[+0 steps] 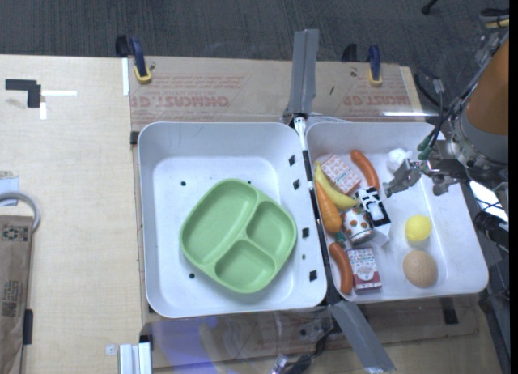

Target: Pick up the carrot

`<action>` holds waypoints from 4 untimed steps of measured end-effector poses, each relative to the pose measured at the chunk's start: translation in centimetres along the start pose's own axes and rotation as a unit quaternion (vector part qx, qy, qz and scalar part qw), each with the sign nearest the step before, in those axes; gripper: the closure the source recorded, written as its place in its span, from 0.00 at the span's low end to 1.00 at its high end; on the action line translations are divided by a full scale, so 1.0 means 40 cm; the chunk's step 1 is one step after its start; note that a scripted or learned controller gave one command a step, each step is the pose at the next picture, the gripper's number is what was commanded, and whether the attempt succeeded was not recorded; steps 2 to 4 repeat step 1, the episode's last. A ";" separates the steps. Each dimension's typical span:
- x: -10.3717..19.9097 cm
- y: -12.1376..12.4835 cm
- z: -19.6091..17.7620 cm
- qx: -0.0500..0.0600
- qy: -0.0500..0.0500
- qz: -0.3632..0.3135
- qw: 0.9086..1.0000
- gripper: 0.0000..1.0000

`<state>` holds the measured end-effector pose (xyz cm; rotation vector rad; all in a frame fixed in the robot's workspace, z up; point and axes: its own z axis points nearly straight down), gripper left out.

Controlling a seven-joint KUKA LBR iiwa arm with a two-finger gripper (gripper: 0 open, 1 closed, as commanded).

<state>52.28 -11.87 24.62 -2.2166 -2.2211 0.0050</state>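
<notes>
the carrot [327,207] lies untouched by the right bin's [472,278] left wall, well left of the claw [402,178] and slightly lower. the claw hovers spread open and empty, so reach, grasp and lift all remain.

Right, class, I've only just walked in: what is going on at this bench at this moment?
A grey robot arm reaches in from the right, its gripper over the right-hand white bin. That bin holds mixed toy food, including the long orange carrot lying against its left wall beside a yellow banana. The gripper is apart from the carrot, which is not picked up yet. The left-hand white bin holds a green divided plate.
</notes>
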 end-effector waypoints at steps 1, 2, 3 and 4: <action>0.207 -0.046 0.134 0.000 0.000 -0.089 0.996 0.00; 0.207 -0.046 0.134 0.000 0.000 -0.089 0.996 0.00; 0.207 -0.046 0.134 0.000 0.000 -0.089 0.996 0.00; 0.207 -0.046 0.134 0.000 0.000 -0.089 0.996 0.00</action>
